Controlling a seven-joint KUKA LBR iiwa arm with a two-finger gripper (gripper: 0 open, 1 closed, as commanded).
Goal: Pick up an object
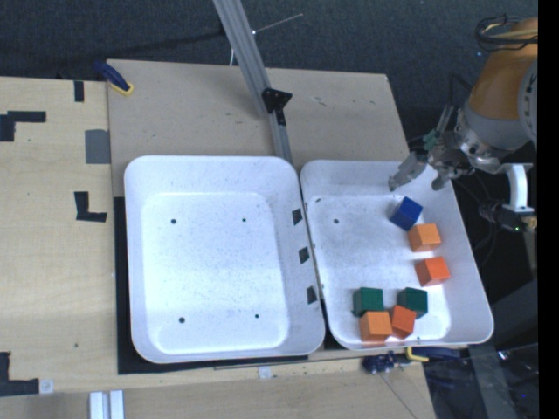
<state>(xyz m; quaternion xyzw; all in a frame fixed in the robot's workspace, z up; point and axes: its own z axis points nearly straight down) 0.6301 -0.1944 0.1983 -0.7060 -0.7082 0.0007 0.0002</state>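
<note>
Claw [421, 175] spread open, empty, above the right bin [336, 260].
It holds a blue cube [406, 213], four orange cubes, two green; no legible writing.

I see a wooden bench [52, 234] with black tape marks [86, 206], a grey patch [97, 146], and a slanted metal pole [249, 55]. A blue-yellow clamp [114, 77] lies near its far edge.
</note>
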